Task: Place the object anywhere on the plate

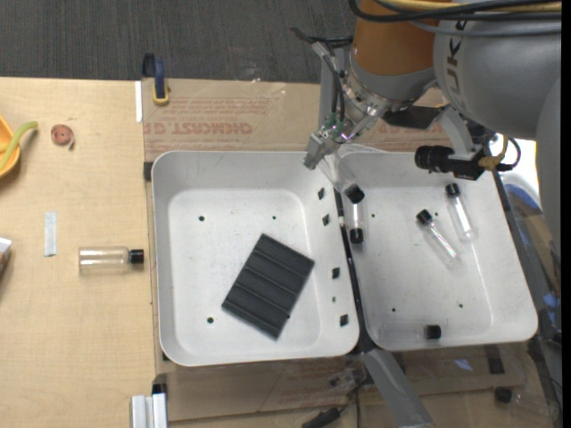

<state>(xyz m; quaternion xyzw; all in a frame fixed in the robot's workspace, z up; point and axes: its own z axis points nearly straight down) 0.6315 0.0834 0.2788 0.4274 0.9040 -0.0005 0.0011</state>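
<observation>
A black ribbed plate (268, 285) lies flat and slanted in the left bin (178, 328). In the right bin (500, 319) lie clear vials with black caps: one (354, 214) along the wall between the bins, and two more (439, 236) (460, 214) further right. My gripper (321, 148) hangs over the back rim where the two bins meet, above and a little behind the nearest vial. Nothing shows held in it. It is well behind and to the right of the plate.
A small black piece (432, 332) sits near the right bin's front wall. On the bench to the left lie another clear vial (107, 257), a white strip (50, 234), a red disc (61, 134) and a yellow object (7, 146). A blue clamp (152, 74) stands behind the left bin.
</observation>
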